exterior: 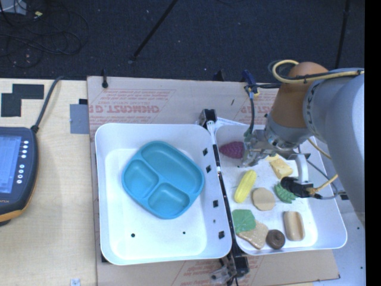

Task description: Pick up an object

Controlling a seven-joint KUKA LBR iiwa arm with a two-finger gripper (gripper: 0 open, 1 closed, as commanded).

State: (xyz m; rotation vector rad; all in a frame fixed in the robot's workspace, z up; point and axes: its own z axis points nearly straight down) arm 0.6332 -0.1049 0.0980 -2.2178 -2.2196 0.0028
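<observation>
Red letters run across the brown cardboard (155, 103) under the bins. They are upside down and look like "CHEMCAST". More red print sits at the bottom edge, too small to read.

The table (47, 231) is light wood. At the far left lies a dark pad with a blue screen (15, 168). Black cables (41, 22) lie on the dark floor at the top.

The left bin (113, 231) holds a blue plate (162, 179) with three parts. The plate sits near the middle of that bin.

The right bin (330, 234) holds toy food. A purple piece (232, 150) lies at the upper left of this bin. A yellow corn cob (245, 185) lies below it. Near the corn is a tan round piece (263, 198). A yellow wedge (280, 167) and a dark green piece (287, 192) lie more to the right. At the bottom are a green leaf (243, 220), a pale slice (255, 236), a brown ring (275, 239) and a bread roll (293, 225).

The big grey arm (333, 106) comes in from the right and hides the top right of that bin. The tool (255, 152) hangs low between the purple piece and the yellow wedge, just above the corn. I cannot tell if the tool is apart or together. I see nothing held in it.
</observation>
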